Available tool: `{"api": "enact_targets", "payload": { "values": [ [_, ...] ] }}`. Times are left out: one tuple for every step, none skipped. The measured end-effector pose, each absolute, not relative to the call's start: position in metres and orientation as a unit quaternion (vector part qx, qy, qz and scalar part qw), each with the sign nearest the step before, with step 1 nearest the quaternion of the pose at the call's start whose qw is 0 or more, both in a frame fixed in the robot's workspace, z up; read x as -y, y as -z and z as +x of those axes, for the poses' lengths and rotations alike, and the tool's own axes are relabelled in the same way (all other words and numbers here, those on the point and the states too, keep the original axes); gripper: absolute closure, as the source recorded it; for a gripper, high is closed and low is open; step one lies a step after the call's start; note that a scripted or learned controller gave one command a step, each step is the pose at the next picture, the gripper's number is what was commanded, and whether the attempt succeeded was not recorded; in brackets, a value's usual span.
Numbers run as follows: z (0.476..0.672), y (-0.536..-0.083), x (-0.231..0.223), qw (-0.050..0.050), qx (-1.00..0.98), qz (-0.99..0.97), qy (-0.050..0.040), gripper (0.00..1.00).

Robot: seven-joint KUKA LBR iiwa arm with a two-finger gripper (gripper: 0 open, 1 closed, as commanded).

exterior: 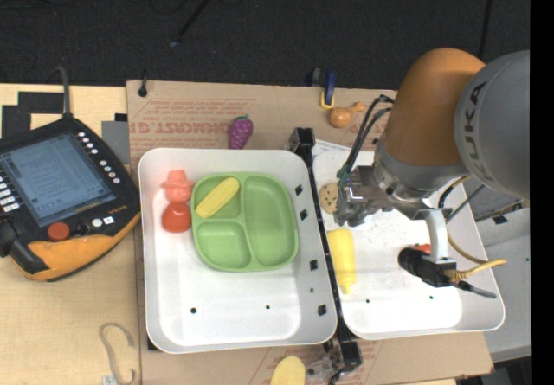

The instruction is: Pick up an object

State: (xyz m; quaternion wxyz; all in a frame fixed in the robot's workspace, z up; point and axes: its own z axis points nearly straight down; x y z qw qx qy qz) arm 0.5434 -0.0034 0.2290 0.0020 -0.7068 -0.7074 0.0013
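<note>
My gripper point(352, 210) hangs low over the left edge of the right bin point(433, 314), under the grey wrist and orange band. A brown speckled cookie point(328, 195) lies just to its left, very close to it. A yellow corn-like piece point(344, 259) lies just below the gripper, along the bin's left wall. In the left bin point(225, 323) a green divided plate point(260, 240) carries a yellow corn cob point(215, 195). A pink and red toy figure point(177, 202) stands beside the plate's left rim.
A teach pendant point(61, 189) sits on the bench at the left. Behind the bins lie a purple grape bunch point(241, 131) and a tan pear-like toy point(340, 115). A yellow object point(288, 370) lies in front of the bins.
</note>
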Motion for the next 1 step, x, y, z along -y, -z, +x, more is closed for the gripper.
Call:
{"api": "enact_targets", "payload": {
  "values": [
    [0.5541, -0.2206, -0.0059, 0.001, 0.707, -0.707, -0.0009, 1.00]
  ]
}}
